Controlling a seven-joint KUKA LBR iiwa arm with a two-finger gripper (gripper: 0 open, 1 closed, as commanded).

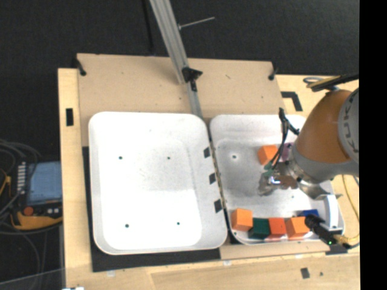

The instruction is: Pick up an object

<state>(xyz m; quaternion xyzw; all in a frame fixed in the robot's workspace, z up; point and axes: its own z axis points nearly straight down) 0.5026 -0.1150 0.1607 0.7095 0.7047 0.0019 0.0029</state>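
Observation:
My gripper (269,183) hangs low over the middle of the right bin (242,132), under the orange-banded wrist. An orange block (268,154) lies just behind it, partly hidden by cables. Along the bin's front edge sit an orange block (242,219), a dark green block (260,228), two more orange blocks (277,226) (296,225) and a blue piece (309,214). I see nothing between the fingers.
The left bin (151,180) lies beside the right one, with a few small dark specks on its floor. A slanted metal rail (172,38) runs from the top down to the gap between the bins. Black brackets line the shared edge.

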